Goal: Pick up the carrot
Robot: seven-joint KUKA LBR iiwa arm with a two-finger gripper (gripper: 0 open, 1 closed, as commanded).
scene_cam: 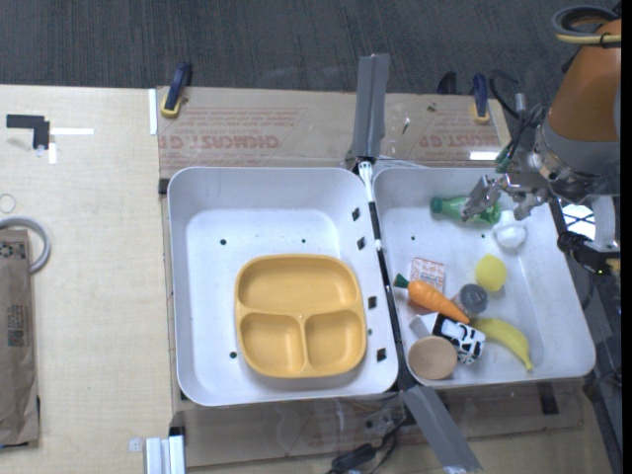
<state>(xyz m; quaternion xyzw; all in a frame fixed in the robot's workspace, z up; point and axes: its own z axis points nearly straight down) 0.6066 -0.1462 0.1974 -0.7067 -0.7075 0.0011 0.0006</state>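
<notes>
Even overhead light is washing my two white bins (pixel 197 265); shadows are lying soft, and the picture is looking slightly grainy.

Arm (pixel 592 87) cut by right edge; hand (pixel 506 197) blurred.

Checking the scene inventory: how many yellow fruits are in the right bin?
2: a lemon near the right wall, and a banana at the front right corner. None seems hidden.

A yellow divided plate (pixel 298 316) is sitting mid-left bin (pixel 197 265); a banana (pixel 509 339) and lemon (pixel 491 273) are lying near the right bin's (pixel 583 349) right edge.
</notes>
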